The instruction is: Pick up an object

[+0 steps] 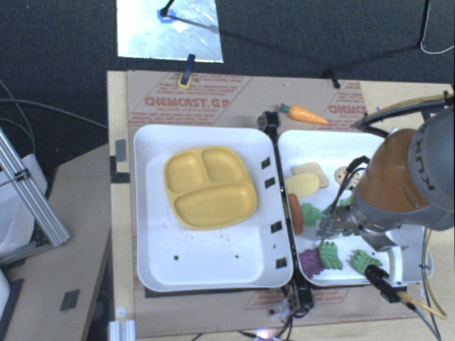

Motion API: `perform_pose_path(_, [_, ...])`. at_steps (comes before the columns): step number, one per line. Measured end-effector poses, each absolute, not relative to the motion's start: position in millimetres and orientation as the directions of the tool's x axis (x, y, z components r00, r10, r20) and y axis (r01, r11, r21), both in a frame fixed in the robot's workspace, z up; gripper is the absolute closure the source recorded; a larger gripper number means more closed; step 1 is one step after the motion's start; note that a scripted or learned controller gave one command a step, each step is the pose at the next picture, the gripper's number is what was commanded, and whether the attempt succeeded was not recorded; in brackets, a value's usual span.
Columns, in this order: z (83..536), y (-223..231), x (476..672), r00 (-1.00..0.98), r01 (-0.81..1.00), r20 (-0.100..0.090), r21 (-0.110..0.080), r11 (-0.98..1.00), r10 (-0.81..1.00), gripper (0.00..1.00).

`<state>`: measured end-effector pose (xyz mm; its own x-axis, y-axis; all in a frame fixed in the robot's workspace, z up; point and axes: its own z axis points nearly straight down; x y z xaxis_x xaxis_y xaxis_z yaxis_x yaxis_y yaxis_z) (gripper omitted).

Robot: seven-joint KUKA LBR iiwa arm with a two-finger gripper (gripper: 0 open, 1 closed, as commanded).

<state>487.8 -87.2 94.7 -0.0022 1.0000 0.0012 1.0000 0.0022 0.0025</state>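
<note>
Hanging over the right bin (334, 142), the gripper (328, 226) sat just right of the green broccoli-like toy (311, 213), nearest of the food pieces (whether it was open, shut or gripping anything could not be told); that toy lay toward the bin divider.

Place: you're looking at a robotics lab.
Signs: cardboard-covered worktop (213, 101), aluminium framing (32, 197), loose cables (43, 112), dark carpet floor (57, 34).

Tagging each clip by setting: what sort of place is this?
Most likely a robotics lab's pick-test bench. Two white bins sit on a protective board, one bearing a yellow divided plate, the other toy food such as a purple piece; a grey-and-orange arm reaches in.
</note>
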Motion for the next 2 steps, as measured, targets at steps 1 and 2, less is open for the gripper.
perform_pose_path(1, [104.9,-87.2,488.7,-0.002,1.000,0.001,0.004,0.002,1.000,1.00])
perform_pose_path(2, [115.3,-87.1,489.7,-0.003,1.000,0.002,0.006,0.003,1.000,1.00])
